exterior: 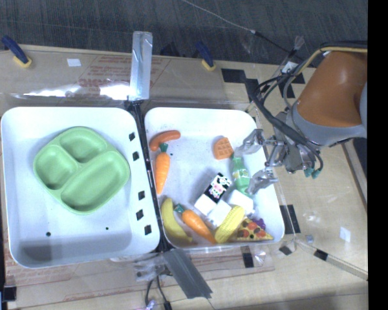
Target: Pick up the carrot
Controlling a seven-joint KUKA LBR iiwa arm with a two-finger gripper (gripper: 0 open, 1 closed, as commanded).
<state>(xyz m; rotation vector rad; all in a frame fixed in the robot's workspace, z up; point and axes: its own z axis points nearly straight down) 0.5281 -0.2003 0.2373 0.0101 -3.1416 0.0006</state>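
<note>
My pincer hangs apart and empty at the right bin's right rim; the carrot lies unreached left.

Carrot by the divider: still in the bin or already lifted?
In the bin. The carrot lies flat on the right bin floor beside the divider, while the gripper sits apart from it at the bin's right side.
</note>
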